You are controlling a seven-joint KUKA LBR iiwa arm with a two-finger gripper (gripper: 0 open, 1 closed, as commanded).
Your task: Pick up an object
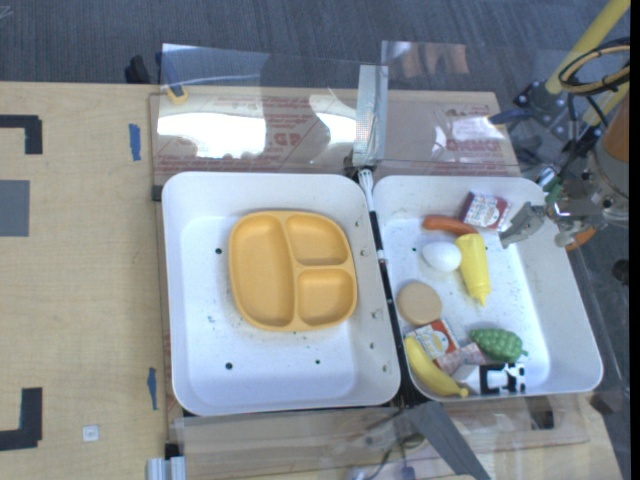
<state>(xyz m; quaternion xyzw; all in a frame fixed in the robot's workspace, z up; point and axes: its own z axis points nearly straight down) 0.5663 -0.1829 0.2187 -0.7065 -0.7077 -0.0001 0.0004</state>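
At the frame's right edge, my gripper hangs over the right bin, nearest the yellow bottle; its claw state I cannot tell.

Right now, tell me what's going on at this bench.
The robot arm reaches in from the right, its gripper over the upper right of the right bin, holding nothing visible. That bin holds a yellow bottle, a white egg, a carrot, a banana and a green vegetable. The left bin holds a yellow divided plate.
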